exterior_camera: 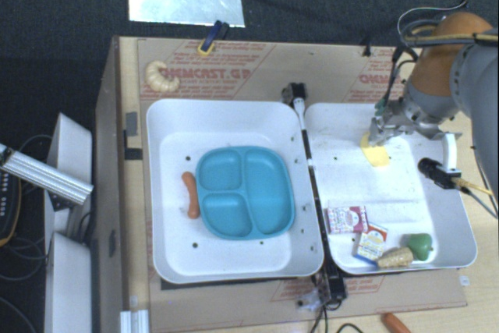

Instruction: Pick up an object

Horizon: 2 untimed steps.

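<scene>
Claw is hanging low in the right bin, right over a yellow block, which is lying just beneath and a touch nearer the camera than the tips. Whether it is spread or pressed together I cannot tell. By my judgement the arm is working through the reach-and-grab step; next it needs to settle around the block and lift. The block is looking small, pale yellow and flat-sided, resting on the bin floor. Farther toward the near rim, a carton and a green pepper are lying well apart from it.
</scene>
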Tool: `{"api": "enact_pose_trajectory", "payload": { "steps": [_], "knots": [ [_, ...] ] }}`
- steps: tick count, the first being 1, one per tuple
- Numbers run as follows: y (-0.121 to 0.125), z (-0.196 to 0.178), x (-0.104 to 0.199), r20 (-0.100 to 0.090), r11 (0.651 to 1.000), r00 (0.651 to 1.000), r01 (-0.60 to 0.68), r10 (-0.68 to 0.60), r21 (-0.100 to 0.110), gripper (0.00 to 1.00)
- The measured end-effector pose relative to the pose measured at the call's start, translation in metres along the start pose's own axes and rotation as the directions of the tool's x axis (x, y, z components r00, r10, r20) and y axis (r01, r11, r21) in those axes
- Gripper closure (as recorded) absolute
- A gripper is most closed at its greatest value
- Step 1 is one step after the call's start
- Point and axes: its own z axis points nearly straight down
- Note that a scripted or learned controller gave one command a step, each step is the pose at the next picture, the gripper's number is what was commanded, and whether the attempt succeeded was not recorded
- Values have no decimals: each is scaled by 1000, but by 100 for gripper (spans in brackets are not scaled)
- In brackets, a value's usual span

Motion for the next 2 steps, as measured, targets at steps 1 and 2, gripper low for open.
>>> {"api": "enact_pose_trajectory", "payload": {
  "steps": [1,2],
  "knots": [
    [-84,12,-33,0,1000,1000,-7,7,6,100],
    [-58,-6,-33,0,1000,1000,-4,4,2,100]
  ]
}}
